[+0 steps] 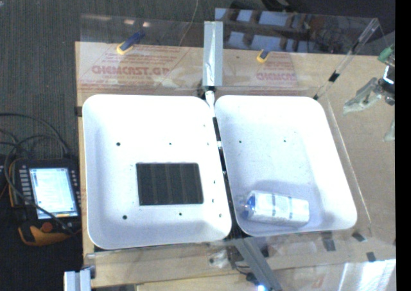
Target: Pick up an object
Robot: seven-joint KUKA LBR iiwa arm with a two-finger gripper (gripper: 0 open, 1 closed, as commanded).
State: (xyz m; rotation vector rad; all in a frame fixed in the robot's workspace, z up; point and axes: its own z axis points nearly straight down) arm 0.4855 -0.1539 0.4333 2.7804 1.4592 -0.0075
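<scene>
A flat dark rectangular pad (169, 183) lies on the floor of the left bin (103, 123), a little in front of its middle. A small clear plastic bottle (278, 209) with a blue and white label lies on its side in the front of the right bin (321, 129), cap toward the left. My gripper (369, 95) is at the far right edge of the view, outside the right bin and beyond its back right corner, well away from both objects. Little of it is visible.
A clear plastic sheet with two yellow clips (129, 42) stands behind the bins. A metal post (212, 52) rises at the back between them. A handheld control pendant (48, 192) lies on the floor at the left.
</scene>
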